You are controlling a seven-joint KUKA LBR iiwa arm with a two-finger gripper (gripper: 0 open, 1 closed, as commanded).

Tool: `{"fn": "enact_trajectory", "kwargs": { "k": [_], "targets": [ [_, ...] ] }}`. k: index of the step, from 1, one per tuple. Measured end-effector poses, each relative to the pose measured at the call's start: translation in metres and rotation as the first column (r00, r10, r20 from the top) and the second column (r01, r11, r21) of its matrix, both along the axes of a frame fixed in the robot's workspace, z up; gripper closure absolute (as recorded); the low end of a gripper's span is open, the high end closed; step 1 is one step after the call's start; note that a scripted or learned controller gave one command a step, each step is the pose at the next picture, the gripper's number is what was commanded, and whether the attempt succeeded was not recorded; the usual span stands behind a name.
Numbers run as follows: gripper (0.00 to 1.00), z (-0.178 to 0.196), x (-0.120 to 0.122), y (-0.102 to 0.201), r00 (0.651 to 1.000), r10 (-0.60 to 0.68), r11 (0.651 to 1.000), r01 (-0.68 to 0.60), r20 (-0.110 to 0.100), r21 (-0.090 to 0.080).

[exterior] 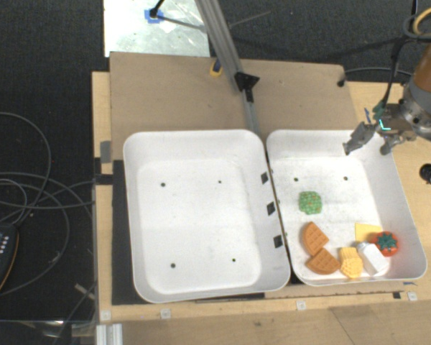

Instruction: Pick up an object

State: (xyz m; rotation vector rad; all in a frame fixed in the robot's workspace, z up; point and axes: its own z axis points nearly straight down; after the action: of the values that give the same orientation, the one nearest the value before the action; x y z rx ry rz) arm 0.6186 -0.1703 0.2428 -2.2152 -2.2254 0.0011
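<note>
A dark carpet runs round a wooden surface [287, 85] that carries two shallow white bins side by side, with loose black cables [29, 185] trailing over the floor to the left and a slanted grey pole [223, 38] crossing the far edge. The left bin [140, 149] has nothing but a few small dark dots on its floor. The right bin [409, 214] holds all the small objects, gathered toward its near right corner: a green bumpy ball [310, 203] sits on its own near the middle, well apart from the rest; closer to the front lie two orange waffle-like pieces [317, 249], touching each other, with a yellow waffle piece [351, 264] just beside them, a white block [374, 259] against that, a yellow wedge [367, 231] behind it, and a red round thing with a green top [387, 244] tight by the bin's right wall. The grey arm with its orange band [429, 74] reaches in from the right, and the tool [373, 141] hangs above the far right corner of the right bin, well away from the pile. Its two dark fingers [355, 142] stand spread apart with nothing between them.
</note>
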Motion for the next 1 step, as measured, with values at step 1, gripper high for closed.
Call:
{"fn": "enact_trajectory", "kwargs": {
  "k": [1],
  "targets": [
    [0.0,0.0026,0.0008,0.0001,1.0,0.002,1.0,-0.002,0.004,-0.002]
  ]
}}
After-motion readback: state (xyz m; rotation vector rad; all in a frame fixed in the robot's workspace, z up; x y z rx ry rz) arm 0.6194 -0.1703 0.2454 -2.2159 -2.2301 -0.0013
